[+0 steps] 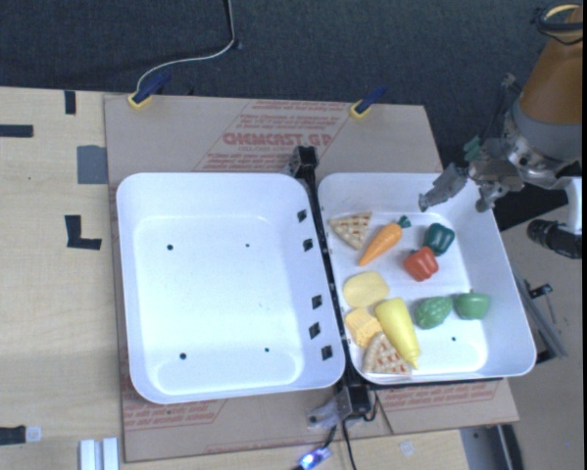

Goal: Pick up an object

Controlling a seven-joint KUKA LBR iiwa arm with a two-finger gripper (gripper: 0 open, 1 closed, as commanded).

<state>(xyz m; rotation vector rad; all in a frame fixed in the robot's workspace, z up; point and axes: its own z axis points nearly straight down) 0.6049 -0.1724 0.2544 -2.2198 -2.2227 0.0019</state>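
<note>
fingers (462, 190) hover open above the right bin (499, 262), holding nothing.

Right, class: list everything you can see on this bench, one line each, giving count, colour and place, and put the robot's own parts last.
Bins: 2, white, side by side; left bin, right bin.
Carrot: 1, orange, right bin, upper middle.
Waffle pieces: 2, tan; one beside the carrot, one at the near edge.
Peppers: 2; dark green, red, right bin.
Green vegetables: 2; and, right side.
Yellow pieces: 3, right bin's left half: a round lump, a corn-like piece and a block.
Clamps: 2, blue and yellow;.
Gripper: 1, grey, over the right bin's far edge.
</note>
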